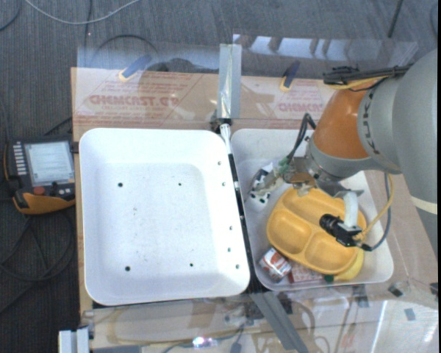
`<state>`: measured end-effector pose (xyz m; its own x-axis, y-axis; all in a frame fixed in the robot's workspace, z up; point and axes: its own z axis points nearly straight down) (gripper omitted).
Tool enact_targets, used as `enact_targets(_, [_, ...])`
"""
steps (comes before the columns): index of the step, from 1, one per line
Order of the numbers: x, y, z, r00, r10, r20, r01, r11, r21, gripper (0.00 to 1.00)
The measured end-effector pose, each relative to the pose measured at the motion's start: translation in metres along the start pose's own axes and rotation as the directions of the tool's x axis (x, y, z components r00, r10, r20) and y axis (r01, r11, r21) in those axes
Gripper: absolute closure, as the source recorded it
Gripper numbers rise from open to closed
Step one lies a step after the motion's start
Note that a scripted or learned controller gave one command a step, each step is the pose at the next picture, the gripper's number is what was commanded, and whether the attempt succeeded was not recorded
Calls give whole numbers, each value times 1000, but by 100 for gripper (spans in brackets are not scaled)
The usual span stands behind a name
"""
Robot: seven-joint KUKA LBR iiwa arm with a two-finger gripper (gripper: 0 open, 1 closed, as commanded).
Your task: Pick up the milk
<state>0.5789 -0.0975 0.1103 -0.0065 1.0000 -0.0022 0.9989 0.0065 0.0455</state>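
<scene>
The grey robot arm with its orange band [344,127] rises closest to the lens, reaching in from the right over the right-hand shallow white bin [378,267]. Its gripper [298,169] points down into that bin's upper middle; whether its jaws are spread or closed cannot be told.

Just left of the gripper, beside the bin's left wall, lies a small white carton with black cow patches, the milk [262,184]. It appears tipped over, its long axis running diagonally from lower left to upper right; which end is the top cannot be told.

Below it sits a yellow plastic divided tray [309,234], with a red and white packet [277,265] at its lower left edge.

The left-hand white bin [158,215] offers a wide bare floor.
</scene>
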Motion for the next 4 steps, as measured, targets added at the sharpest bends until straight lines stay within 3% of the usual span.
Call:
enact_targets(1, [6, 8, -18, 1000, -4, -9, 4, 1000, -19, 100])
enact_targets(2, [4, 6, -16, 1000, -2, -6, 1, 1000, -16, 0])
enact_targets(3, [4, 42, 2, 993, -119, -7, 119, 993, 11, 0])
enact_targets(4, [-55, 35, -69, 979, -201, -8, 201, 978, 46, 0])
